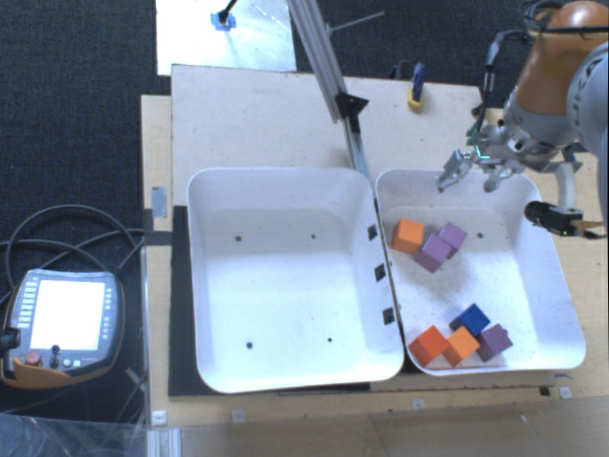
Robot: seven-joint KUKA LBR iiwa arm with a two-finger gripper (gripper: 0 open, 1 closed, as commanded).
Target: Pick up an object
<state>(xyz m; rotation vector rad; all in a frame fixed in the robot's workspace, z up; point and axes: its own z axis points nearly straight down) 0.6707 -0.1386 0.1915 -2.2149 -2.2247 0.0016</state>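
Beneath spread metal fingers [473, 172], matte blocks [430, 245].

No legible text or signs.

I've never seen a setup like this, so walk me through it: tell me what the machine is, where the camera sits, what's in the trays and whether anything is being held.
The camera is fixed above the bench, looking down at a slant. The grey and orange machine at the right is a robot arm. Its two-fingered claw hangs open over the far rim of the right bin, with nothing between its fingers.

That bin holds small blocks: an orange block and two purple blocks near the middle, then a cluster at the near edge with two orange blocks, a blue block and a purple block.

The left bin sits beside it. At far left lies the control tablet with its cables.
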